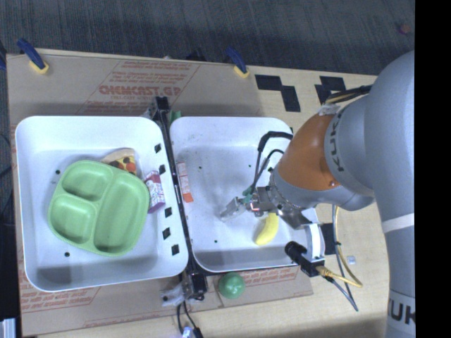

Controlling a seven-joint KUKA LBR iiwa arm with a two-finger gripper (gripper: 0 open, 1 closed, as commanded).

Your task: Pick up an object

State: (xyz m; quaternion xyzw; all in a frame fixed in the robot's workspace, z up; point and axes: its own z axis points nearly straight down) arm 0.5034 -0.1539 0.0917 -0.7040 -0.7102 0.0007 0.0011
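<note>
1. Gripper (236,207) is down in the right bin (211,139); I cannot tell how it is set
2. Yellow banana (266,229) lies just right of it, nearer us
3. Likely light, smooth, curved: take it across the middle
4. Green divided plate (99,206) sits in the left bin (42,139)

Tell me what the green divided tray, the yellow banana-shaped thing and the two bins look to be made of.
Green divided tray: likely moulded plastic, matte, with an even colour and soft rounded compartments.
Yellow banana-shaped thing: probably a plastic toy, smooth, uniform yellow; too small to be sure.
Left bin and right bin: seemingly white plastic, smooth with a slight sheen and rounded corners.
</note>
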